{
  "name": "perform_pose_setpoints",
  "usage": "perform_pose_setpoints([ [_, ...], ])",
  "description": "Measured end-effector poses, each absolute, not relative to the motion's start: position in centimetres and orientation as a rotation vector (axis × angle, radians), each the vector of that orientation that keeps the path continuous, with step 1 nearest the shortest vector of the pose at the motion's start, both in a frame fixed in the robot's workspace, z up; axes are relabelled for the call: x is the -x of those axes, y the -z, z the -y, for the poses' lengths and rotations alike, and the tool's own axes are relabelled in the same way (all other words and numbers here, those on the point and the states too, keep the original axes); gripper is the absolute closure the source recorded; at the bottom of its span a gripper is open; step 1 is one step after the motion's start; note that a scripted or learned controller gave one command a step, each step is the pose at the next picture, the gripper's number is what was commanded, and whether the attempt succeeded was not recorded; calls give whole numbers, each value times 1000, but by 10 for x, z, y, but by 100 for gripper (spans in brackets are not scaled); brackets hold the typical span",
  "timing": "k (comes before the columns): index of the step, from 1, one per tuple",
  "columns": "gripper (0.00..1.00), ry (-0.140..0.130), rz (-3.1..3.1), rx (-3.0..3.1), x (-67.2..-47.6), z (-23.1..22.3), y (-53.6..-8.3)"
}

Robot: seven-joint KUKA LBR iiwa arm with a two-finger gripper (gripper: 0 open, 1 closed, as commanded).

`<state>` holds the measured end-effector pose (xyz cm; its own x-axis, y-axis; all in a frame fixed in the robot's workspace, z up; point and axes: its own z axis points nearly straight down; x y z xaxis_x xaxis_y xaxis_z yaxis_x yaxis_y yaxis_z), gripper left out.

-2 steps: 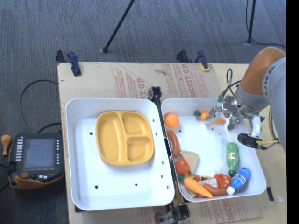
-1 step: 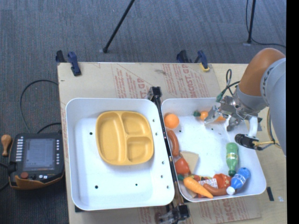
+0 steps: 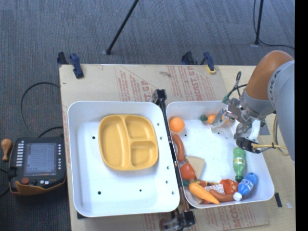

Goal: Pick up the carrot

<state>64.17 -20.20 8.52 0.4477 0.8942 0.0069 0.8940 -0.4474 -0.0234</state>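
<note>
Orange carrot (image 3: 204, 193) at right bin (image 3: 267, 177) front edge, looks light, stiff, slick plastic; grab mid-body crosswise. Gripper (image 3: 230, 117) near back; can't tell jaws' state.

Bright, even overhead light, faint soft shadows, slightly soft focus throughout.

A: Can you read the end effector (image 3: 225, 119)?
B: No. Its fingers are too small and blurred against the right bin's far wall (image 3: 192, 105), and a small orange thing (image 3: 211, 118) by them can't be identified.
A: The arm (image 3: 276, 88)?
B: You lose it at the right edge. The carrot (image 3: 203, 193) partly hides the red item (image 3: 222, 190) behind it.
</note>
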Motion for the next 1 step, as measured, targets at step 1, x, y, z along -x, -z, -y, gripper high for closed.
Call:
perform_pose_setpoints([
  [1, 0, -20, 1451, 2759, -640, 201, -84],
])
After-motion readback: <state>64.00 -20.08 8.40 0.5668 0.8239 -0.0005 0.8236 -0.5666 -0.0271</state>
